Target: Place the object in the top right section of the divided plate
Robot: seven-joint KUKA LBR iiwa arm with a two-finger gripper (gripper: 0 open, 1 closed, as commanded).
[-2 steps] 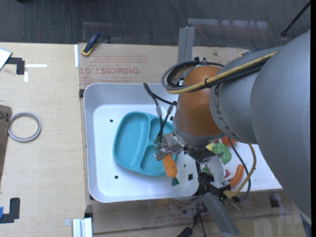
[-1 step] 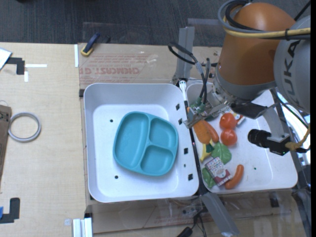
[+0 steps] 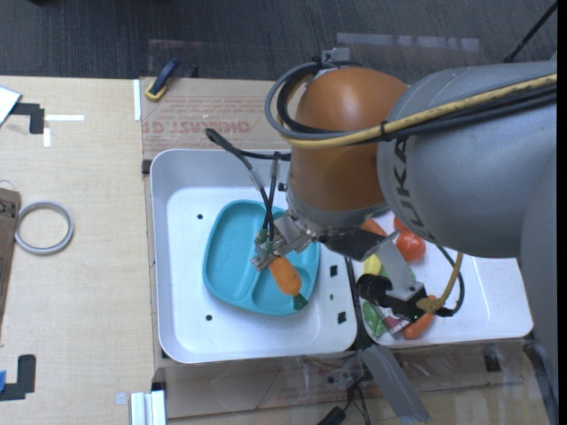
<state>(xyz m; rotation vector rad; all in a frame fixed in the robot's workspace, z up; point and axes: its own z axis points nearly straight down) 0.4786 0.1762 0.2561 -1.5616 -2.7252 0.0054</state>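
The gripper (image 3: 268,253) hangs over the divided plate (image 3: 229,255), which lies in the left white bin (image 3: 177,237), towards that bin's right wall. Just below and to the right of the gripper tip there is an orange carrot-shaped object (image 3: 285,275), with a bit of green at its lower end. It appears to touch the fingertips, but I cannot tell if the fingers pinch it or only stand beside it, because the wrist covers most of them.

The carrot's long axis runs at a slant, from upper left near the gripper to lower right, towards the plate's lower right rim. It rests over the small sections on the right side of the plate, more in the lower one than in the upper one, as far as I can judge. So the target section lies from the carrot towards the far edge of the bin, partly under the arm.

The plate is turquoise, smooth plastic, oval, with raised ridges between sections. The carrot looks like a toy, matte and tapered. The right white bin (image 3: 496,317) holds more toy foods, among them a red tomato-like piece (image 3: 409,246)
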